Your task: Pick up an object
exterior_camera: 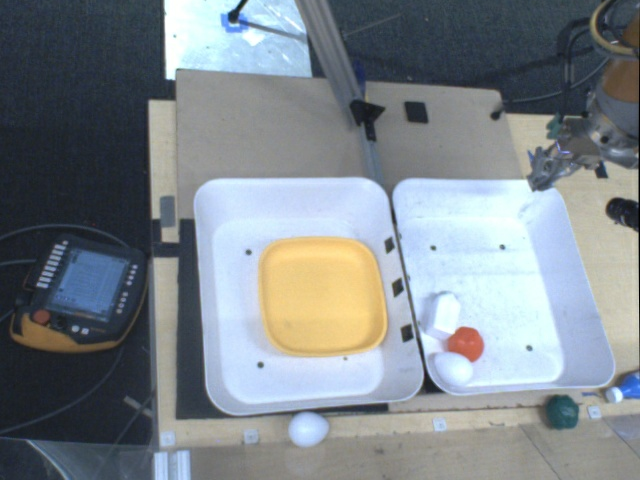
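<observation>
Objects for picking lie bunched at the near-left corner of the right bin [560, 268] — a red ball [465, 344] touching a white egg-shaped piece [453, 369], with a white block [441, 312] just beside them. The gripper [543, 175] hovers over that bin's far-right corner, well apart from the cluster, nothing between its fingers — whether they are parted I cannot tell. A yellow plate [322, 295] fills the left bin [225, 268]

A plate [323, 295] lies in the left bin [225, 208]; a ball [465, 344], block [441, 313] and egg [453, 369] cluster in the right bin's [560, 268] near-left corner.
</observation>
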Controlling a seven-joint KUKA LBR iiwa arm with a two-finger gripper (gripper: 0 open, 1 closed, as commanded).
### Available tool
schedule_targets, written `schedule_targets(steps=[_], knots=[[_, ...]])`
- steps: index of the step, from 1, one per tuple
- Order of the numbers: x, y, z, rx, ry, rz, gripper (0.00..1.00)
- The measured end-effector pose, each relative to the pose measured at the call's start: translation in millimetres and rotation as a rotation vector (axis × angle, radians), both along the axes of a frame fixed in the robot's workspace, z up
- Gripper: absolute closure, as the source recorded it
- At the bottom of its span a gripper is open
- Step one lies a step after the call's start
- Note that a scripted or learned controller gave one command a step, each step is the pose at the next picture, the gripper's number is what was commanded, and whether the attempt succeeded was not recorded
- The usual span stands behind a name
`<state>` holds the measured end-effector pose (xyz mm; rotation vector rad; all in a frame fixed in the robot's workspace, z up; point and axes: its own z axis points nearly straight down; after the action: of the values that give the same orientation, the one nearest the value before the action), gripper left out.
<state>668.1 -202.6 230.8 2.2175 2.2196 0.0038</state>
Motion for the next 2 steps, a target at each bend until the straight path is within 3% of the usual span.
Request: schedule_targets(steps=[2], knots=[[-13.3,114.2,5.7,0.002,0.003,0.004,1.0]])
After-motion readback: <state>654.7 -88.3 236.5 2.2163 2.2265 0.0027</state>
